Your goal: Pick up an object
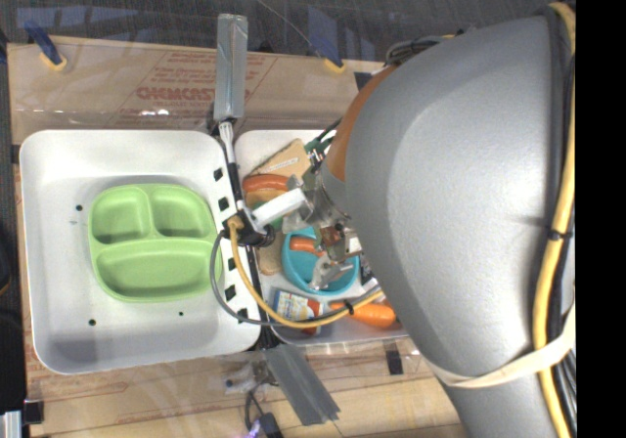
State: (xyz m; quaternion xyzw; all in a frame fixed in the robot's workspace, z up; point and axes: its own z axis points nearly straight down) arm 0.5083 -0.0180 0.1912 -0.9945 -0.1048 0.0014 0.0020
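The right bin [256,145] holds a jumble of small objects. A blue bowl [301,262] sits near its middle with a small orange piece [303,243] inside. An orange carrot-like toy [373,312] lies at the front, beside a flat printed packet [292,305]. At the back are a tan wedge [283,157] and an orange-red item [262,185]. My gripper [334,246] is down in this bin over the bowl's right side. The big grey arm [460,201] hides the rest of the bin.
The left bin [49,231] holds a green divided plate [152,240]. A yellow and black cable [238,275] loops over the wall between the bins. A grey metal bar [230,65] stands at the back, above the divider.
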